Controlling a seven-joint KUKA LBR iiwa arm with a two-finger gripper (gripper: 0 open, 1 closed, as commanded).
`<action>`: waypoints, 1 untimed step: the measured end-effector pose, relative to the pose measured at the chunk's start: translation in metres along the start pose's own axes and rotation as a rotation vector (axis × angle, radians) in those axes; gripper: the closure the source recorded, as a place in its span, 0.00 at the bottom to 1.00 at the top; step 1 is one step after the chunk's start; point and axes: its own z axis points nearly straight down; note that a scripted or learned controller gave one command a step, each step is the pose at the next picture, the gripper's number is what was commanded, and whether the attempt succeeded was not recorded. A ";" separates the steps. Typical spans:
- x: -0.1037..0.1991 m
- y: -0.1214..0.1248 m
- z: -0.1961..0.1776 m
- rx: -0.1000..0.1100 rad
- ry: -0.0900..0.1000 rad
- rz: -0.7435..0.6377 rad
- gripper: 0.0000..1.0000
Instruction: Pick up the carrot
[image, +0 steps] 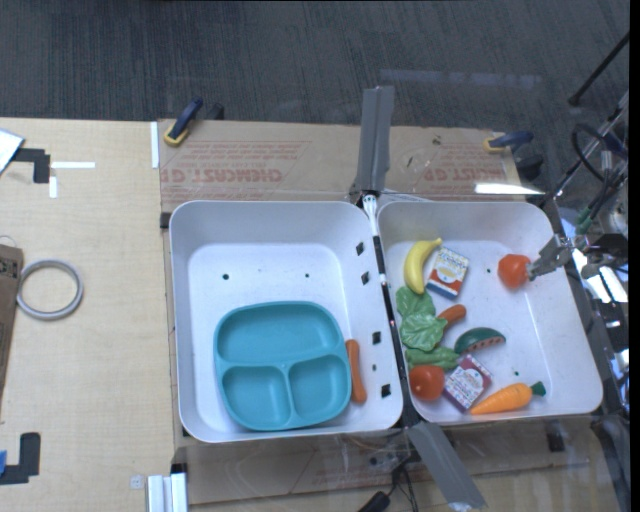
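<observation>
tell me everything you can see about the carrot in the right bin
The carrot is a toy, smooth and plastic-looking, orange with a small green stub at its right end. It lies on its side on the floor of the right bin, near the front wall, tip pointing left and slightly down. Its tip meets or nearly meets a small red-and-white packet. Nothing holds it.

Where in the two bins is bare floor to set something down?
Left bin: open floor behind the teal tray, up to the back wall. Right bin: a bare strip between the carrot and the tomato near the claw. Its left half is crowded with toy food.
</observation>
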 end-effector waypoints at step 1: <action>0.000 0.001 -0.008 0.001 -0.001 -0.002 1.00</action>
